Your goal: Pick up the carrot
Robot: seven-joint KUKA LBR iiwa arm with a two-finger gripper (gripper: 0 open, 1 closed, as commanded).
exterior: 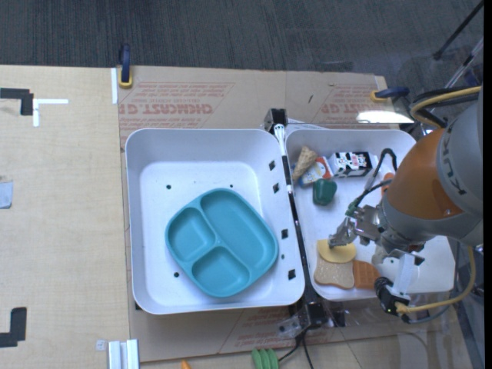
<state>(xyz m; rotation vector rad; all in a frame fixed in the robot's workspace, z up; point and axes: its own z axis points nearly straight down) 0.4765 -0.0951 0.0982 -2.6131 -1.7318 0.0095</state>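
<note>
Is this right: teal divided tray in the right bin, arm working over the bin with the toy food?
Not quite. The camera view shows the teal divided tray in the left bin, not the right one. The rest holds: the arm is over the right bin, where the toy food lies, its gripper by the bread slice.
</note>
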